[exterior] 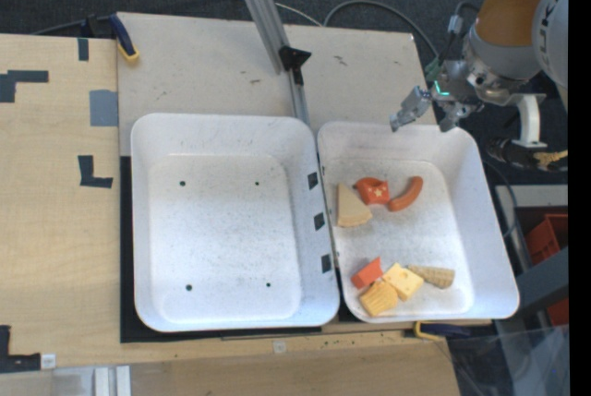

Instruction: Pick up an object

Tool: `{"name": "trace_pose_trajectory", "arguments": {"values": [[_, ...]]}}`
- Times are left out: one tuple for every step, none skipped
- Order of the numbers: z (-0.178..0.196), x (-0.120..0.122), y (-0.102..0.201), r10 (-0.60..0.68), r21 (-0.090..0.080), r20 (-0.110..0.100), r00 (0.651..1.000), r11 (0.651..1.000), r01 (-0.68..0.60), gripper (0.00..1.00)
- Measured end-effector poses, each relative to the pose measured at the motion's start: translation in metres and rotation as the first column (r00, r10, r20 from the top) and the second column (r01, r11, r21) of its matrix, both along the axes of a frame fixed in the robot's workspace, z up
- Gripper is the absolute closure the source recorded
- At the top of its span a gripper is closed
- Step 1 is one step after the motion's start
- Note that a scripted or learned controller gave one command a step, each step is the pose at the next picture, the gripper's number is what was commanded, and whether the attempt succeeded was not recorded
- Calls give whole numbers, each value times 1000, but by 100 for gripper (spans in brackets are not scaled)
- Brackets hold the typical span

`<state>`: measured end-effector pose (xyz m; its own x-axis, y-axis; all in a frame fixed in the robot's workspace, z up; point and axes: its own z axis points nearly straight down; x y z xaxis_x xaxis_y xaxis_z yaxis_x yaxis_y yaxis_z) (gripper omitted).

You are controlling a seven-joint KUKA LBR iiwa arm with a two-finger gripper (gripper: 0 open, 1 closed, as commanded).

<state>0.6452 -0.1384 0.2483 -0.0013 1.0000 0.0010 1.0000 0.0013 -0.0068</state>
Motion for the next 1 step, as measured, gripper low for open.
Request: {"name": "trace_pose_trajectory", "arguments": {"values": [[3,1,0,1,-2,5,1000,1000,-1,0]]}}
